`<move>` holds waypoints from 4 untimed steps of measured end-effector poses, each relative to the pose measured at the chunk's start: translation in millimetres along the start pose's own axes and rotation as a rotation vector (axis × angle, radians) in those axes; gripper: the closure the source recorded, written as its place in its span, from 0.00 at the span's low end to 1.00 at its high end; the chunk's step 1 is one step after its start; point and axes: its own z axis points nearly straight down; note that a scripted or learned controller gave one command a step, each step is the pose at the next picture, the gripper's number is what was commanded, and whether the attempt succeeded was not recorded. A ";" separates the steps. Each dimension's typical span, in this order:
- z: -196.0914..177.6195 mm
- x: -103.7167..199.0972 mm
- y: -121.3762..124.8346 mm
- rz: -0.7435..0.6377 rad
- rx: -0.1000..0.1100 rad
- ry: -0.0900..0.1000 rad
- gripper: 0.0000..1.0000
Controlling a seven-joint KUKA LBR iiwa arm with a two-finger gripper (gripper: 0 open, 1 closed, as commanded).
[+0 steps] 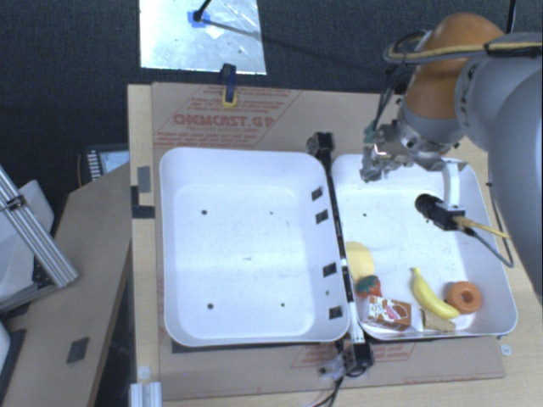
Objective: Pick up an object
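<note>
yellow banana (pixel 427 293) lies near the front of the right bin (pixel 399 227), beside an orange ring (pixel 464 297). my gripper (pixel 371 173) hovers over the bin's back corner; i cannot tell its grip.

Your grey arm (pixel 501 100) is reaching in from the right, orange-banded wrist (pixel 445 66) bending downward, its claw (pixel 373 170) pointing down, hanging low

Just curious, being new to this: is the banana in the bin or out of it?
In. The banana lies flat inside the right bin, near its front edge.
</note>
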 end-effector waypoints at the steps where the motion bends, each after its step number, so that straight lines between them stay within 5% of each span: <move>1: 7.5 52.0 -56.7 0.003 0.019 0.002 1.00; 4: -24.5 48.3 -51.6 -0.007 0.009 -0.001 1.00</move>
